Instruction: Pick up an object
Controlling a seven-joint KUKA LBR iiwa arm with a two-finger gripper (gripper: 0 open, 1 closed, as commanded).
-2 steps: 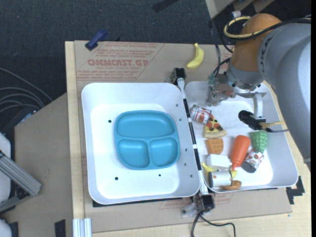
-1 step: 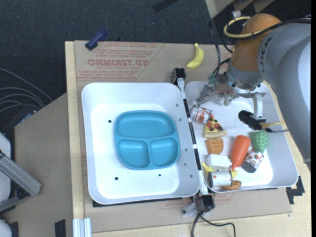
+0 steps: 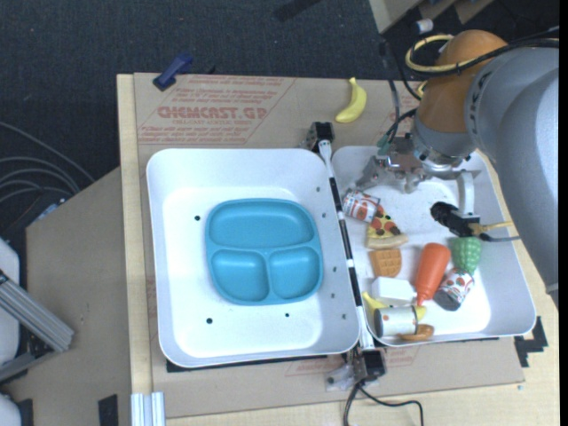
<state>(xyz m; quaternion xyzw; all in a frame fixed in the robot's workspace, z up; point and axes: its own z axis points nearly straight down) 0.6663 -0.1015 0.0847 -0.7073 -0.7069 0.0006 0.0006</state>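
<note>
Bench (image 3: 222,114), far-left corner: small blue piece (image 3: 171,72) lying outside both bins.

Left bin (image 3: 169,238): blue three-compartment tray (image 3: 262,248), roughly centred on the bin floor.

Bench far edge: yellow banana (image 3: 351,103), just past the far-left corner of the right bin (image 3: 506,300).

All the pick candidates sit in the right bin.
- Along its left edge, far to near: red-and-white can (image 3: 359,207) on its side, pizza slice (image 3: 383,226) touching it, orange waffle square (image 3: 385,262), white block (image 3: 390,288).
- Near-left corner: yellow piece (image 3: 371,302), pale can (image 3: 397,320) on its side, brown piece (image 3: 419,332) against the near edge.
- Mid-floor: carrot (image 3: 432,272) lying at a slant, green piece (image 3: 466,254) just beside its top, dark-labelled can (image 3: 454,289) touching its lower end.

Gripper (image 3: 397,172) is low over the far part of the right bin, near the red-and-white can and apart from the rest. Can't tell how wide it stands from this angle, and can't tell if it touches the can.

Arm (image 3: 461,69) enters over the bin's far-right corner.
</note>
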